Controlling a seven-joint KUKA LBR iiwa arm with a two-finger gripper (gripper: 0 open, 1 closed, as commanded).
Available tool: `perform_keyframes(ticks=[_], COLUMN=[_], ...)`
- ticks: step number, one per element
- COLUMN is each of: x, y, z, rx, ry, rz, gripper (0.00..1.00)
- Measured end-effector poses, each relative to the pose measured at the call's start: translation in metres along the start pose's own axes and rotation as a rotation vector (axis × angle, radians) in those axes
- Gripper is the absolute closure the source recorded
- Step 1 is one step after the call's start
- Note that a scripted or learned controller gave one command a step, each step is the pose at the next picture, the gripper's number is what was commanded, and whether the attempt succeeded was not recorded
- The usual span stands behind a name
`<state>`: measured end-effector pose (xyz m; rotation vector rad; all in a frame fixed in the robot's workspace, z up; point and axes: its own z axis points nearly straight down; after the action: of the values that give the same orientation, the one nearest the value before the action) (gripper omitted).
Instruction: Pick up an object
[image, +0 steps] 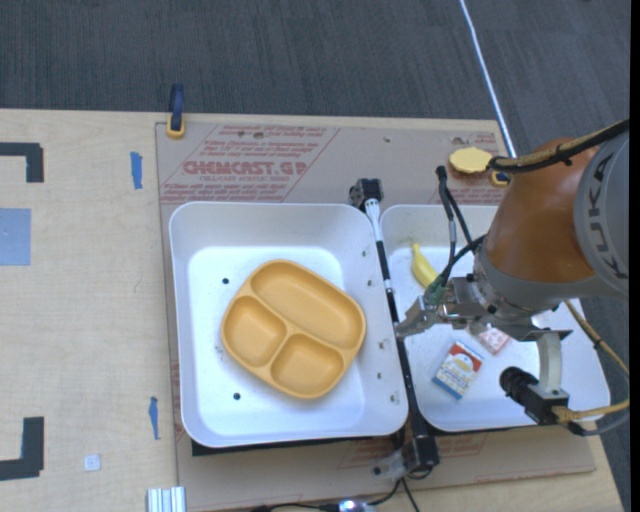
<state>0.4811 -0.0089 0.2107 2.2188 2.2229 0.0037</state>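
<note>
Carton (458, 371) flat in right bin (590, 395), just below the arm's jaws, their spread hidden.

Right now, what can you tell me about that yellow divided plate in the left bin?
The yellow-orange plastic divided plate is a rounded rectangle with three compartments: one long section along its upper right side and two smaller ones below. It looks matte and holds nothing. It lies flat and turned at a slant on the floor of the left shallow white bin, touching nothing else.
</note>
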Motion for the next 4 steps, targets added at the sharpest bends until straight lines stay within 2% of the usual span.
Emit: perform_keyframes(ticks=[4], x=[0.001], y=[0.006], z=[-0.041], rx=[-0.015], ry=[-0.002], rz=[-0.003], gripper=[1.00])
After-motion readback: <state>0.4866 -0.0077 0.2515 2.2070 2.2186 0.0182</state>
